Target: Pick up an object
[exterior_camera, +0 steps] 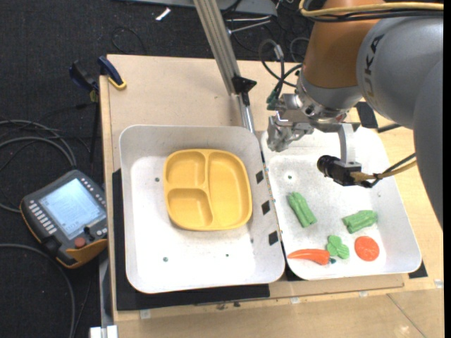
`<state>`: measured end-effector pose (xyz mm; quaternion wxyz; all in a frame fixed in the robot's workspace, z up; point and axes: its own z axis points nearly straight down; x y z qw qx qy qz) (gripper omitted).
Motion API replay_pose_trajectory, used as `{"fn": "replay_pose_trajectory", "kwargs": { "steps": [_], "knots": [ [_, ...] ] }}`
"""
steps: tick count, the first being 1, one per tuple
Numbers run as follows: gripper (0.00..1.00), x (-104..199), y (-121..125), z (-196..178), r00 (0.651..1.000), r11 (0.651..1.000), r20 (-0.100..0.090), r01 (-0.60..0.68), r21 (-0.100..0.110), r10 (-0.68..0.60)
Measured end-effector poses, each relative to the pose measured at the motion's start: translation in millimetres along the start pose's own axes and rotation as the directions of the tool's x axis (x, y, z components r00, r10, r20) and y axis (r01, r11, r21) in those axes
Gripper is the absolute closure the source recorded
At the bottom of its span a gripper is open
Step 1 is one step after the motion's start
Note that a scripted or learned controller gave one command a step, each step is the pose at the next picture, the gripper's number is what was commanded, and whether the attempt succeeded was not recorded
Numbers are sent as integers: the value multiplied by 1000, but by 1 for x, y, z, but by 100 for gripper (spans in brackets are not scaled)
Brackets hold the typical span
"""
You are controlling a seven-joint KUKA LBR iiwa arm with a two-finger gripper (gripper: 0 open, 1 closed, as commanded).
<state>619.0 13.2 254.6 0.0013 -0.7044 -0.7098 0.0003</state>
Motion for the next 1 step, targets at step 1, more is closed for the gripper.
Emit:
{"fn": "replay_pose_trajectory", "kwargs": {
  "steps": [1],
  "knots": [
    [100,58,-20,-1,1000,1000,0,2,0,-2]
  ]
}}
